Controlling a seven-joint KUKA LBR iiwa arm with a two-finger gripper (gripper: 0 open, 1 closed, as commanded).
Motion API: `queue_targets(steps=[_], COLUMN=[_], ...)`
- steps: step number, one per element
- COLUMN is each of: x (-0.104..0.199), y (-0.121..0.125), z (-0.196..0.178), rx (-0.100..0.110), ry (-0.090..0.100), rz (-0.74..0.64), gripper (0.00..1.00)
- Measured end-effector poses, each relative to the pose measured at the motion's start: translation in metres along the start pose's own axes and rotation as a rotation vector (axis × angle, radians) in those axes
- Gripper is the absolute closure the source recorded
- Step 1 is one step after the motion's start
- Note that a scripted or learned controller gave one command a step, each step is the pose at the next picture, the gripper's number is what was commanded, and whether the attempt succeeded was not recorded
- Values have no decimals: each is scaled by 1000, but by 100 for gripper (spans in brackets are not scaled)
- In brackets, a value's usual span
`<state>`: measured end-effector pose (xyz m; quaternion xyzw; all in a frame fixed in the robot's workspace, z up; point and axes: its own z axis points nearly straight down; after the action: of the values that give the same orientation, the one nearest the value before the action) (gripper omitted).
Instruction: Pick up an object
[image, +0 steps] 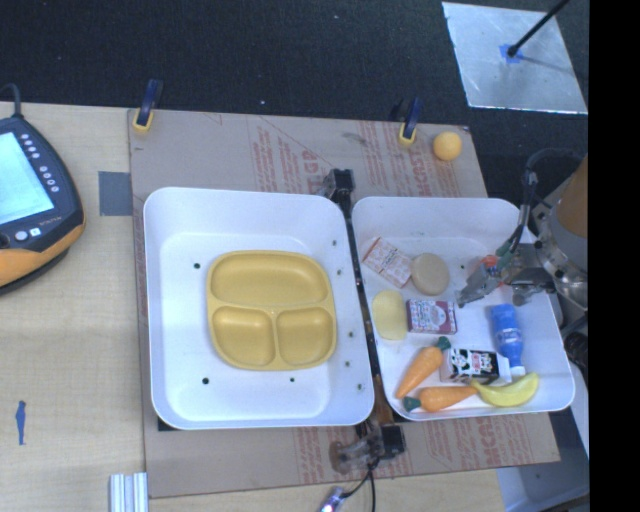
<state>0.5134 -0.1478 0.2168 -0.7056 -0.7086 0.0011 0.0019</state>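
The left shallow white bin (165, 300) carries a yellow three-compartment plastic tray (270, 307) at its middle. The right shallow white bin (440, 208) holds the candidates: a small red-and-white packet (387, 261) near its upper left corner, a pale yellow block (389, 313), a round beige disc (431, 272), a pink printed carton (432, 317), two orange toy carrots (421, 369) by the lower edge, a black-and-white carton (474, 364), a blue bottle (507, 334) and a yellow banana (508, 390) at the lower right corner. The gripper (484, 282) hangs over the bin's right side with its fingers spread and nothing between them. This looks like the approach; next it must settle over one object, perhaps the blue bottle just beside it, descend and close.
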Motion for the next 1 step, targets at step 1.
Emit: queue_targets(steps=[1], x=[25], y=[36], z=[107], rx=[2], ry=[-1], rz=[-2], gripper=[0])
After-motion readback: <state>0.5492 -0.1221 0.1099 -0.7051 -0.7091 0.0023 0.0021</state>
